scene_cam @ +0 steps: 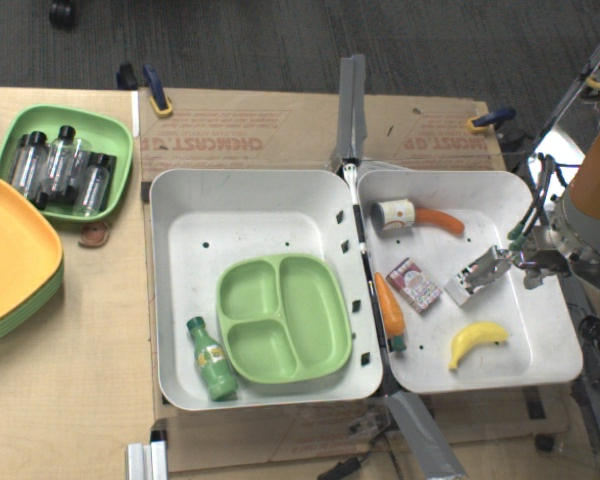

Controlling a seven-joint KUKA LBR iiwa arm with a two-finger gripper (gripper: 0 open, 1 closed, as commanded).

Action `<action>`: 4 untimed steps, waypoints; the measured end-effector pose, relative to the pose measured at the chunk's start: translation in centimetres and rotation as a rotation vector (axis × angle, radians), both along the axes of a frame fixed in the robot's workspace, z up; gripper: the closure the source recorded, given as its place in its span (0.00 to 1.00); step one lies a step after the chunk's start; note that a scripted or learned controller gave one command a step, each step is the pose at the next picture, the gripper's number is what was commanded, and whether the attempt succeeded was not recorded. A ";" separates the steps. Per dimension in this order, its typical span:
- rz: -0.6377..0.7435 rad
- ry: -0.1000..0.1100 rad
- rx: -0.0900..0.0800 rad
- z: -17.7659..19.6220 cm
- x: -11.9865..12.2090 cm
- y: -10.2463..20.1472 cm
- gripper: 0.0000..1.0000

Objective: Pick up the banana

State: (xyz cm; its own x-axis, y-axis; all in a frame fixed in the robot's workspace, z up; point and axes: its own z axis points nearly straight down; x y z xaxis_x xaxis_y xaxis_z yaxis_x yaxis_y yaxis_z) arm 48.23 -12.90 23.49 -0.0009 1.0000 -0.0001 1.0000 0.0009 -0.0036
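Banana (477, 342) apart from card box (414, 285), carrot (388, 309); pincer (473, 276) above.

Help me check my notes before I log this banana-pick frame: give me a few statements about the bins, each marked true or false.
1. The banana lies in the right bin. True.
2. The gripper is closed around the banana. False: it hangs above and apart from the banana, nothing between its fingers.
3. The green divided tray sits in the left bin. True.
4. The green bottle stands inside the tray. False: it lies beside the tray, on the bin floor.
5. A carrot lies along the right bin's left wall. True.
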 end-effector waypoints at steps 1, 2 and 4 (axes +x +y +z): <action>-0.002 0.002 -0.001 0.8 0.0 -0.1 1.00; 0.095 -0.002 0.000 4.4 6.1 0.9 1.00; -0.029 -0.003 -0.002 4.1 9.4 -1.3 1.00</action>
